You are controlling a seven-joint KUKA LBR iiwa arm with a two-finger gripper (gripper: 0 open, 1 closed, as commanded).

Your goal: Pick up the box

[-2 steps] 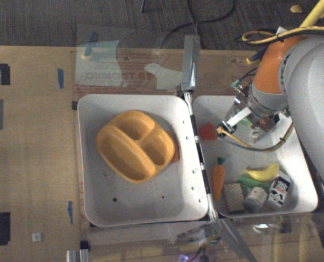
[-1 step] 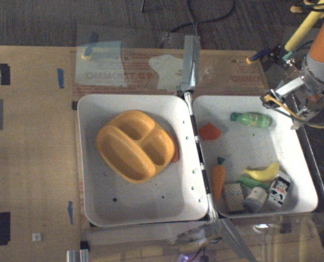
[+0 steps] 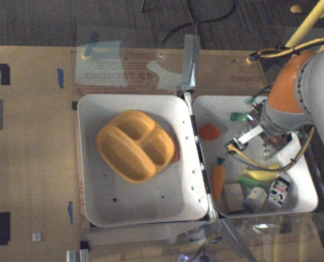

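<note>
The pincer [image 3: 271,144] hangs over the right bin [image 3: 310,202], at the end of the grey arm [image 3: 314,91] with its orange band, and whether it is released or clenched cannot be told from this angle. The box [image 3: 279,191], a small white carton with dark and red print, lies on the bin floor below the pincer in the view and a little to its right, apart from it and close to the bin's near right corner. Between the pincer and the box lies a yellow banana [image 3: 260,174]. Just left of the box stands a grey can [image 3: 255,199], with a green piece [image 3: 254,183] just above it. Further left of these lie a tan block [image 3: 233,196] and an orange carrot [image 3: 218,180], both down and left of the pincer. A red piece [image 3: 209,131] lies well to the pincer's left, and a small green item [image 3: 238,115] sits up and left of it. Far to the pincer's left, the left bin [image 3: 90,162] holds a yellow divided plate [image 3: 135,145]
</note>
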